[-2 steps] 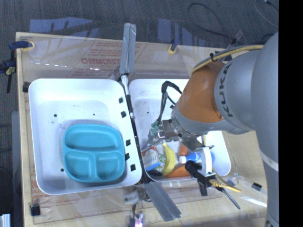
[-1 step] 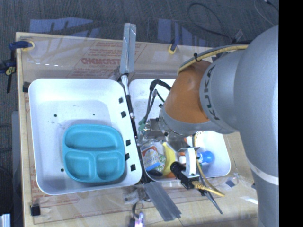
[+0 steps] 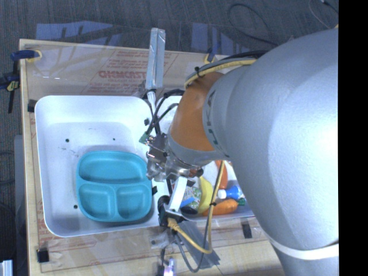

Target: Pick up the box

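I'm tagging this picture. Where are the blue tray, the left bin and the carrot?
blue tray (image 3: 113, 186): camera view, on the ridge between its compartments.
left bin (image 3: 86, 111): camera view, on the bare white floor near its far wall.
carrot (image 3: 225, 207): camera view, on its orange body.

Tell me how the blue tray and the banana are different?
The blue tray is turquoise; the banana is yellow. The tray is much bigger than the banana, wide and flat with three compartments. The tray lies in full sight in the left bin, while the banana is partly hidden under the arm in the right bin, crowded by other things. Both lie inside white bins.
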{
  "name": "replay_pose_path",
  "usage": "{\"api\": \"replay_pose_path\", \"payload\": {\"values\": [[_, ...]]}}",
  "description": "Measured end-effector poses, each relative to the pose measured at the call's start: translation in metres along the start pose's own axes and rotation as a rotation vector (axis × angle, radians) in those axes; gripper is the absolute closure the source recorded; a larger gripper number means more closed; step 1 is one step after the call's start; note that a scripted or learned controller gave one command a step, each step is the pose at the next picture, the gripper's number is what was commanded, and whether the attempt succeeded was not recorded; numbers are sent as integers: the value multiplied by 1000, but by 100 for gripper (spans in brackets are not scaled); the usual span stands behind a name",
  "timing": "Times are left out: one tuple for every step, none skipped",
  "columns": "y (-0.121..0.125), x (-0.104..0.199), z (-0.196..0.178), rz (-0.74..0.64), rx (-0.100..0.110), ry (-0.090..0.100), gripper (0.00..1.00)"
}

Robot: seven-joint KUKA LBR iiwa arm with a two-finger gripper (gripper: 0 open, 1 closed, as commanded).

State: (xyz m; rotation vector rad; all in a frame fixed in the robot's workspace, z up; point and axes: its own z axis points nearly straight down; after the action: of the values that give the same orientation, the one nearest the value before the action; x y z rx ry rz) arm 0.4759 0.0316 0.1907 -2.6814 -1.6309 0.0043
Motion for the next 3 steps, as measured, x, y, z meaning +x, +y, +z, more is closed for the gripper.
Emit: {"api": "replay_pose_path", "payload": {"values": [[21, -40, 0, 1, 3, 0, 100], [29, -57, 1, -229, 6, -1, 100], [29, -57, -8, -235, 9, -1, 100]]}}
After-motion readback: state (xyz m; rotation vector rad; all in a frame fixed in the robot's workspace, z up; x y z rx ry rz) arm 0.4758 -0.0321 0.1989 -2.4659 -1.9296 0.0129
